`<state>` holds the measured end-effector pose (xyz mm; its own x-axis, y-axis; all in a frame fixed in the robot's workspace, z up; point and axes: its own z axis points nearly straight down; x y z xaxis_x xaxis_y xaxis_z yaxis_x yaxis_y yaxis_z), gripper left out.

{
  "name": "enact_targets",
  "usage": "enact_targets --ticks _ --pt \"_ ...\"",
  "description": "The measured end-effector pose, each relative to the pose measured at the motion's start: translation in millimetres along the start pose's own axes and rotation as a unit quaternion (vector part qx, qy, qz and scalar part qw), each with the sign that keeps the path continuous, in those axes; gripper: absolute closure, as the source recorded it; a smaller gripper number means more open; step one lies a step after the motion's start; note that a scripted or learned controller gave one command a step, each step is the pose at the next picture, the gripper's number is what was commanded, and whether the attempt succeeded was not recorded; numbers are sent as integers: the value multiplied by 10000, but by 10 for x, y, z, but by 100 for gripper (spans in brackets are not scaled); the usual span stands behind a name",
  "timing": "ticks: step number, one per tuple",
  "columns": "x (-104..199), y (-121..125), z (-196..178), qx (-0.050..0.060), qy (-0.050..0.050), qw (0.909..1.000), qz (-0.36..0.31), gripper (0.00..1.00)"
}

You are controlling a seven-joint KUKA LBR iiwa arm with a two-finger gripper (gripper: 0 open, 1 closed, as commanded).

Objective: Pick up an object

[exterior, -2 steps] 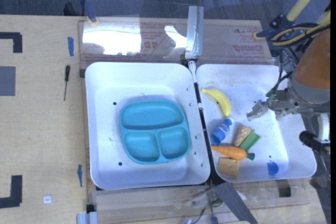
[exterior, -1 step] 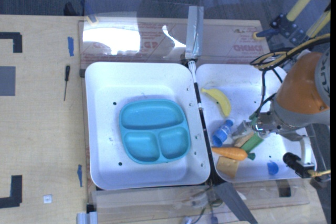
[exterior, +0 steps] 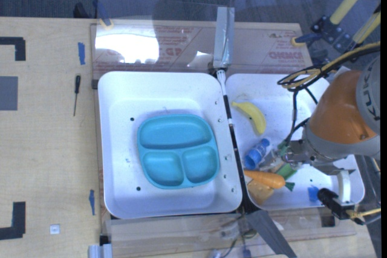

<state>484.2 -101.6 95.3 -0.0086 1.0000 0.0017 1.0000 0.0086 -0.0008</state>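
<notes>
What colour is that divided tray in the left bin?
The divided tray is light blue, turquoise-like, plain in the camera view.

A robotics lab: plywood bench (exterior: 42,130) with tape marks, two white bins (exterior: 115,93), clear acrylic shielding (exterior: 175,39).

Bench (exterior: 42,148), pale wood: two shallow white bins side by side, left bin (exterior: 115,106), right bin (exterior: 284,103); screwdriver (exterior: 76,93) near left bin.
</notes>
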Motion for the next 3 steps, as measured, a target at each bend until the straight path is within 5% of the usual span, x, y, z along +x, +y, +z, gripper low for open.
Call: enact_targets --ticks 1,2,3 --pt "-15 0 -92 -6 -6 10000 22 100" --pt "-306 508 -475 -25 -18 9971 -758 100" --pt "33 1016 46 -88 -27 9999 134 100"
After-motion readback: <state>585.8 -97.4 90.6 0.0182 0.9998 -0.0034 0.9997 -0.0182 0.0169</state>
